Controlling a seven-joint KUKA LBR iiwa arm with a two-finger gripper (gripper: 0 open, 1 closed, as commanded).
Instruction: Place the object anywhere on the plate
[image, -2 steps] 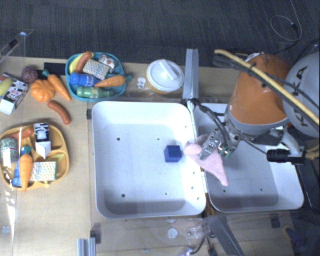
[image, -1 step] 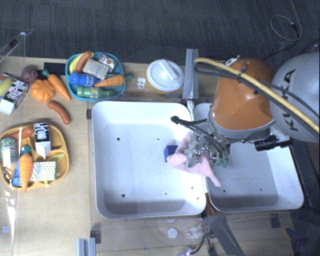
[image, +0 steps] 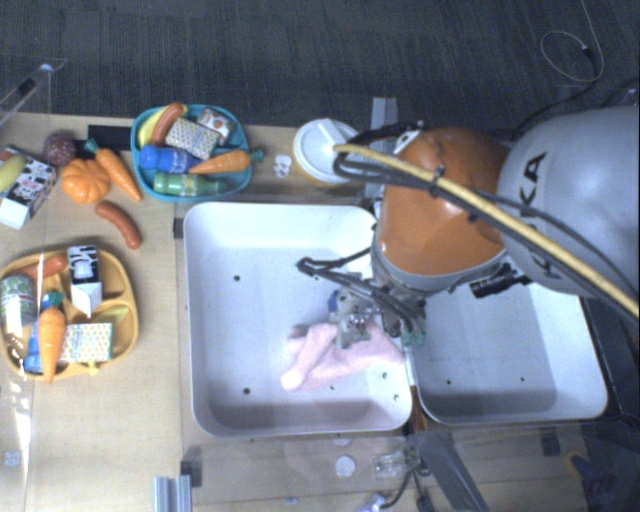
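Meanwhile, the grey two-finger gripper hangs over a pale pink, limp-looking soft object lying at the near right of the left white bin. Probably light and floppy; pinch its thick middle. Finger opening unclear.

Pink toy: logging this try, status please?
Gripper low in left bin, over pink toy. Toy lies on bin floor, near right wall. Grasp unclear.
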